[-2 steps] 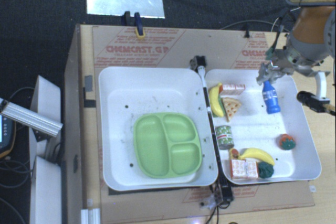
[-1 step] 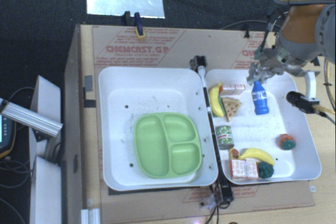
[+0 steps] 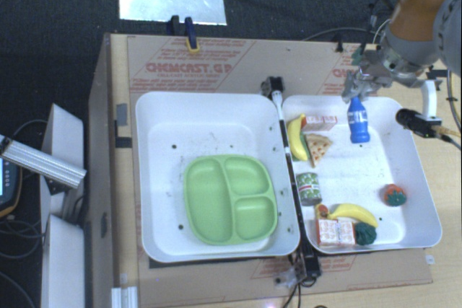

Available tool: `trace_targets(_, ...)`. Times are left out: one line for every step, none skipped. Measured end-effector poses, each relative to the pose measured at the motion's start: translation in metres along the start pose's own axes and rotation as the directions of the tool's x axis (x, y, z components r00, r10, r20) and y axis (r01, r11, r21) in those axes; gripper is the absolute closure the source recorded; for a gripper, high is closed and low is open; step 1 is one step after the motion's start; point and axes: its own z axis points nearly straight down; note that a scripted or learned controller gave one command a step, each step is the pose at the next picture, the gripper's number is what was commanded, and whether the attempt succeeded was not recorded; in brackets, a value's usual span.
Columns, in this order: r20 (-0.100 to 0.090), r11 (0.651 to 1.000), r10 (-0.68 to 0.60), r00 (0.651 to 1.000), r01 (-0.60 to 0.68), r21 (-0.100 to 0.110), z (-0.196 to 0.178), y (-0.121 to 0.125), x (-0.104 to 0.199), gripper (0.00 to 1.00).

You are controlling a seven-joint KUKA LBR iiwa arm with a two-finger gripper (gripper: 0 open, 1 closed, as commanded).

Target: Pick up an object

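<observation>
At upper right, the claw (image 3: 359, 89) grips a blue bottle (image 3: 358, 120) by its top, upright above the right bin (image 3: 419, 177).

The bench (image 3: 216, 58), covered by a brown sheet printed with red lettering, bears two shallow white bins side by side, the left bin (image 3: 155, 155) and the right bin (image 3: 422, 198), their inner rims touching along the middle.
</observation>
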Motion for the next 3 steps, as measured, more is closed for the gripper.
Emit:
trace_targets(-0.001,1.000,0.000,1.000,0.000,0.001,0.017,0.007,0.048,1.00)
trace_targets(-0.002,1.000,0.000,1.000,0.000,0.001,0.014,-0.015,0.092,1.00)
trace_targets(0.000,1.000,0.004,1.000,-0.004,0.002,0.025,-0.037,0.081,1.00)
